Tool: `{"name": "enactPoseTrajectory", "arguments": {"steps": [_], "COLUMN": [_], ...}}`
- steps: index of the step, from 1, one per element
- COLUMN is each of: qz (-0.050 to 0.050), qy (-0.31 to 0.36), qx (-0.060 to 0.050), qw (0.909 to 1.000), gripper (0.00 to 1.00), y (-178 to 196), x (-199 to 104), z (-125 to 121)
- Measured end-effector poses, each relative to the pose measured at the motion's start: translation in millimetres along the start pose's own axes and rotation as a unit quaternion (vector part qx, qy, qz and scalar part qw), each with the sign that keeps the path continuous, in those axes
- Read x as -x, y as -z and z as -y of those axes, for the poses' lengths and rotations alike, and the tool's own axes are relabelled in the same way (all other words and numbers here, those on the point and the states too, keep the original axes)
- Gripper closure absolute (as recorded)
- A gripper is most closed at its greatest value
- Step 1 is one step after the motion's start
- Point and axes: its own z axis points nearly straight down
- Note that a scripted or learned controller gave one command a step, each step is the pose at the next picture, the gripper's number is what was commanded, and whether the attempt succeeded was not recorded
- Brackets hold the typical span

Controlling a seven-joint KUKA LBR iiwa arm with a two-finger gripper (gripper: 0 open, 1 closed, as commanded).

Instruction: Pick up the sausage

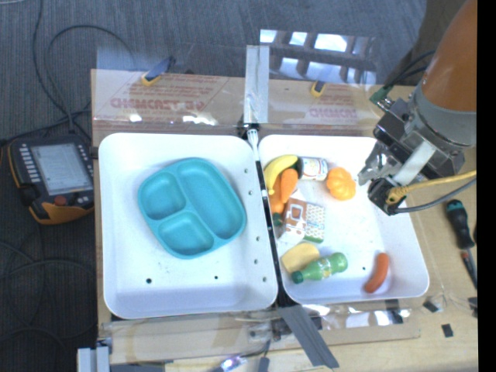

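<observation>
The sausage [377,273] lies in the right bin [406,239], near its front right corner, just right of a green bottle [321,268]. The claw [373,173] hangs over the bin's right side, beside an orange [340,184], well apart from the sausage. I cannot tell if it is open. A blue tray [191,206] sits in the left bin [124,277].

Arm and gripper, seen from above.
We see the grey arm [453,68], orange-banded above the wrist, reaching in from the right; its gripper [370,170] points down and leftward, wrist tilted.
</observation>
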Motion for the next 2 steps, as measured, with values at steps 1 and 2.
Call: {"name": "enactPoseTrajectory", "arguments": {"steps": [1, 2], "qz": [0.0, 0.001], "qy": [0.006, 0.007], "qx": [0.0, -0.001], "qw": [1.0, 1.0], "gripper": [1.0, 1.0], "y": [-48, -85], "x": [-5, 31], "z": [6, -33]}}
